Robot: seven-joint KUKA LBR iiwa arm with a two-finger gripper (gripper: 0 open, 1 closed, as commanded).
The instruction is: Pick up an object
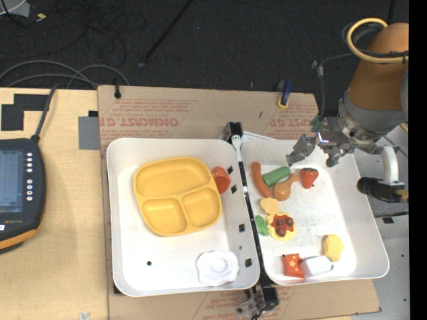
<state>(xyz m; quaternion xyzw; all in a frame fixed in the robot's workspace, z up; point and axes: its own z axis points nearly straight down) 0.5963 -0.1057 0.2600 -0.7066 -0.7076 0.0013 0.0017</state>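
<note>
Nearest me, a white cup (217, 267) sits below the yellow tray (177, 195). My tool (319, 150) hangs spread and unloaded over the right bin (363, 232), just above the strawberry (308, 177). That looks light, hard plastic, slippery; I'd pinch across its middle.

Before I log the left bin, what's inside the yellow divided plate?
The yellow divided plate shows three bare compartments, nothing in them. A red toy sits beside its rim. What lies beneath the plate is covered.

Glossy yellow plastic tray (177, 195), matt cardboard (167, 112)
</note>
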